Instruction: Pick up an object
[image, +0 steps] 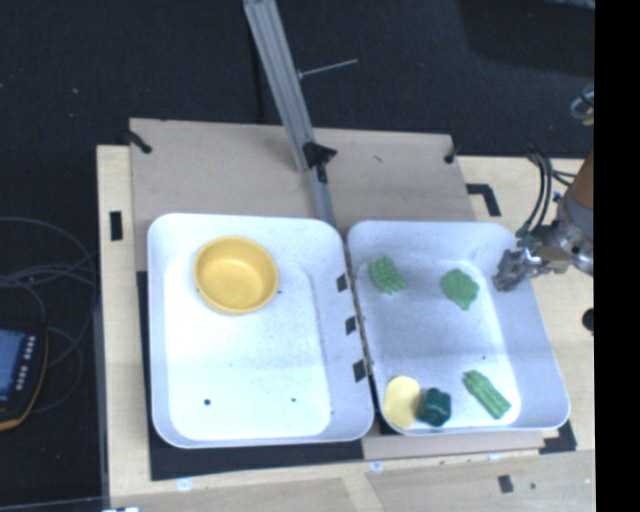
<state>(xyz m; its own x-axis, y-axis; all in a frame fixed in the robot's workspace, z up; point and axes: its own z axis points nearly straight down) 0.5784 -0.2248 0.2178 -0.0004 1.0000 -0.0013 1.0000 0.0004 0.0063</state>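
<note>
currently the gripper (510, 268) sits at the upper right rim of the right bin (530, 330), reaching in from the side on a grey arm (572, 240) whose orange band is cut off by the frame edge. it is small and blurred, so whether it is open or closed cannot be told, and nothing can be seen held in it. cables (540, 190) loop above the wrist.

taking the right bin as the landmark: just inside its upper right area, near the gripper, lies a green chunky block (460, 288), roughly squarish with no clear long axis. toward the bin's upper left lies a second green block (386, 276), slightly longer from upper left to lower right. in the bin's lower right corner lies a long green piece (487, 393), its long axis running diagonally from upper left to lower right. along the bin's bottom edge a pale yellow object (401, 399) touches a dark green object (434, 407) on its right; their exact shapes are hard to make out.

left of the right bin, touching it, is the left bin (240, 400), with a yellow bowl (236, 275) standing upright in its upper left part. a grey metal post (285, 90) slants up behind the two bins.
</note>
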